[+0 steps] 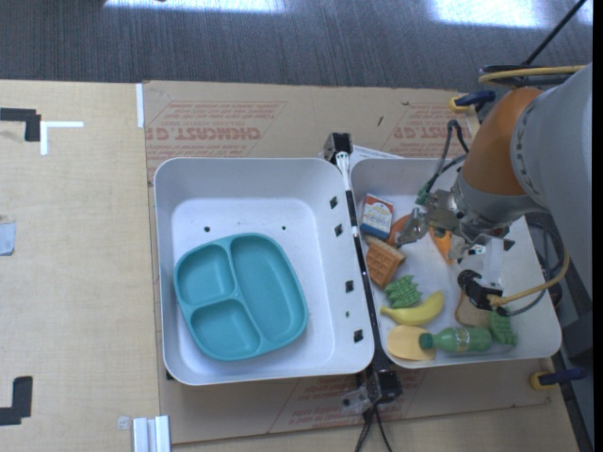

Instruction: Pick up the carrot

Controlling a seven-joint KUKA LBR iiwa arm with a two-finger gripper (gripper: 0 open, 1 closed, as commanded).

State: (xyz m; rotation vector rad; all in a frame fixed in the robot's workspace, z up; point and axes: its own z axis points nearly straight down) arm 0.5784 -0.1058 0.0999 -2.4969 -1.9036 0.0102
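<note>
Just beside the claw (421,231) lies the carrot (441,244).

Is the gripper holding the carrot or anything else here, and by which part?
Cannot be told. The gripper is down at the carrot in the right bin, but the wrist hides any hold.

Dark floor (330,26) with light patches
</note>
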